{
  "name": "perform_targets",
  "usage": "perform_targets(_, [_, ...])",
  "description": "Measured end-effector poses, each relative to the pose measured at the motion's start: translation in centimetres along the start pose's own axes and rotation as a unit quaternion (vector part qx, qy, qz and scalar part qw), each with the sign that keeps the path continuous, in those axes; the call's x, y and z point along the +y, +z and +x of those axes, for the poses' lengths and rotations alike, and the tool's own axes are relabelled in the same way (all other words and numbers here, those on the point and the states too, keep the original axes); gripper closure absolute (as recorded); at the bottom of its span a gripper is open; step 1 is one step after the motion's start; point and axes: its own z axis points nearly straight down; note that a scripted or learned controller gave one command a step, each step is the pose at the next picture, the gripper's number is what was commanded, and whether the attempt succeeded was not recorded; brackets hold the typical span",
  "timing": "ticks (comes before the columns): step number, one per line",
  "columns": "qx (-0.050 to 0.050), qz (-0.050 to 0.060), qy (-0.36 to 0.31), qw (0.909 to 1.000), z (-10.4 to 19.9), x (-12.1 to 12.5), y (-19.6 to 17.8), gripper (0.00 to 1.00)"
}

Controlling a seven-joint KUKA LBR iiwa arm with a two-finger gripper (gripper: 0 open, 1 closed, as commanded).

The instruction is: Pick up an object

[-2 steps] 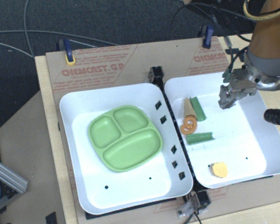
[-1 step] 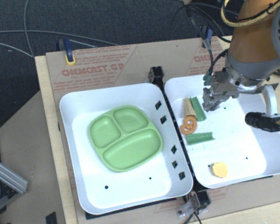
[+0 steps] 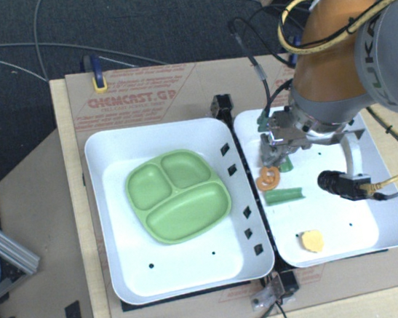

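Note:
In the right bin (image 3: 392, 226), an orange ring-shaped piece (image 3: 267, 179) lies near the left wall, with a green stick-like piece (image 3: 285, 195) just below it. A small yellow piece (image 3: 312, 241) rests near the bin's front edge. My gripper (image 3: 275, 155) hangs low over the bin's left part, directly above the orange ring and close to it. A bit of green (image 3: 286, 165) shows at the gripper's lower edge; what it belongs to is unclear. The arm's grey and orange body hides the back of the right bin.
The left bin (image 3: 113, 225) holds a green divided plate (image 3: 179, 195). A black clip-studded divider (image 3: 242, 178) separates the bins. A black cable connector (image 3: 340, 183) hangs over the right bin's middle. Cardboard lies under both bins.

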Motion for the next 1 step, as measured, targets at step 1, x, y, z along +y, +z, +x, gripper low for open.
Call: perform_targets(1, [0.0, 0.001, 0.0, 1.0, 5.88, -0.88, 1.74, 1.0])
